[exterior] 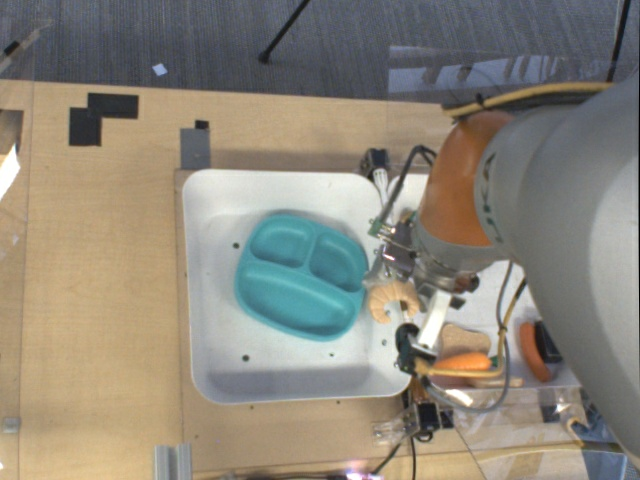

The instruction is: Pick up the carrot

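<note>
The carrot (462, 363) is orange and lies flat in the right bin, near its front left corner, partly on a tan bread slice (466, 340). My gripper (393, 268) hangs over the wall between the two bins, up and to the left of the carrot and apart from it. A pale tan croissant-like piece (388, 301) lies right under the gripper. The grey arm with its orange band (455, 193) hides most of the right bin.
A teal divided plate (300, 276) lies tilted in the left white bin (215, 268). An orange and black item (537, 348) sits in the right bin, right of the bread. Cables run along the front edge of the bench.
</note>
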Controlling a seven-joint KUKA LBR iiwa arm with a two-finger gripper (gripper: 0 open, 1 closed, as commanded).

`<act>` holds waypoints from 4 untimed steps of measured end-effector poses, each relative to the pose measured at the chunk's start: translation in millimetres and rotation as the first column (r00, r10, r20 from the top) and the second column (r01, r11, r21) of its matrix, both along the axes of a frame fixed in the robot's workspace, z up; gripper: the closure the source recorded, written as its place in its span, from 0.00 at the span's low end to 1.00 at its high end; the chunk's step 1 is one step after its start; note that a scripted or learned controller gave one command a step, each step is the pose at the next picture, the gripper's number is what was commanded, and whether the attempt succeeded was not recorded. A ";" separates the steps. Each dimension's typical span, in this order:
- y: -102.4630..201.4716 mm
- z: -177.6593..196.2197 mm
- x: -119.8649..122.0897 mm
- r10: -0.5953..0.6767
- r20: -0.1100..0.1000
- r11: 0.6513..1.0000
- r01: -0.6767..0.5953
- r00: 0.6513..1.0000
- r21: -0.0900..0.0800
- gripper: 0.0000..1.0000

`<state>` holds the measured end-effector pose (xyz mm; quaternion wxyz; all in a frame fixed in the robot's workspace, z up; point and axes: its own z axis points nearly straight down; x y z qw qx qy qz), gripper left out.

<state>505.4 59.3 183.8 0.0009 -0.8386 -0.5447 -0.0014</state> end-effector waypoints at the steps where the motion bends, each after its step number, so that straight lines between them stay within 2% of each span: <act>1: -3.2 0.4 -4.5 -0.255 0.001 0.967 0.255 0.967 -0.002 1.00; 2: 11.1 0.1 -10.5 -0.634 -0.001 0.773 0.634 0.773 -0.001 1.00; 3: 38.2 0.4 -17.3 -0.807 -0.002 0.591 0.807 0.591 0.001 1.00; 4: 82.3 52.7 -17.0 -0.808 -0.001 0.589 0.808 0.589 0.006 1.00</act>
